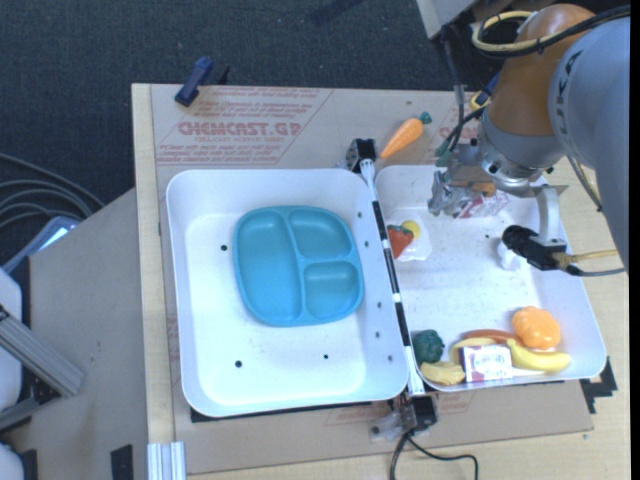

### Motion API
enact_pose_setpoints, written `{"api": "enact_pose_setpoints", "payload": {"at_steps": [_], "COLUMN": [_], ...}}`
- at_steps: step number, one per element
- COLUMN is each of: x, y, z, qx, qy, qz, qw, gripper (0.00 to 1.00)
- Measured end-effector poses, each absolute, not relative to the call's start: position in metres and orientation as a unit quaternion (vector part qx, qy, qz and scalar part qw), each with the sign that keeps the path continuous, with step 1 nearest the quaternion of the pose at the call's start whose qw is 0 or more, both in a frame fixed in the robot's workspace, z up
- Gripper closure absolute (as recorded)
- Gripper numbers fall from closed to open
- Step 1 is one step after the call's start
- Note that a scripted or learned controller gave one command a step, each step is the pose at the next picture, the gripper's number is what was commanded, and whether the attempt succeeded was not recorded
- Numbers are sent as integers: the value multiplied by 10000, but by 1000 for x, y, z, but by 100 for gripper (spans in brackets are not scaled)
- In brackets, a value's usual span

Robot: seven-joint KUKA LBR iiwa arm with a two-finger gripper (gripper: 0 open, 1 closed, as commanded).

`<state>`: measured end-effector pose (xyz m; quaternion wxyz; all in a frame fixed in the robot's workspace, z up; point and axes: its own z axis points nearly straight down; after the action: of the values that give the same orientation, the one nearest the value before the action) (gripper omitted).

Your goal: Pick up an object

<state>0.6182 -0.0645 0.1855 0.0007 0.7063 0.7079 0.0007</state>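
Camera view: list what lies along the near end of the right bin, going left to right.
Dark green lumpy toy → pale yellow rounded piece → small white and pink printed box → orange round toy fruit.

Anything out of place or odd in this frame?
Yes: a toy carrot lies on the bench outside both bins, just beyond the right bin's far left corner. A blue clip also sits at the board's far edge. Other items lie inside the bins.

Hand [462,196] fingers' state blurred, unreadable.
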Motion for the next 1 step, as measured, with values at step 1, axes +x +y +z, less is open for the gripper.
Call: {"api": "enact_pose_setpoints", "payload": {"at_steps": [1], "x": [526], "y": [-94], "z": [155], "qx": [7072], "qy": [7070], "qz": [-4], "qw": [-2], "gripper": [100]}}
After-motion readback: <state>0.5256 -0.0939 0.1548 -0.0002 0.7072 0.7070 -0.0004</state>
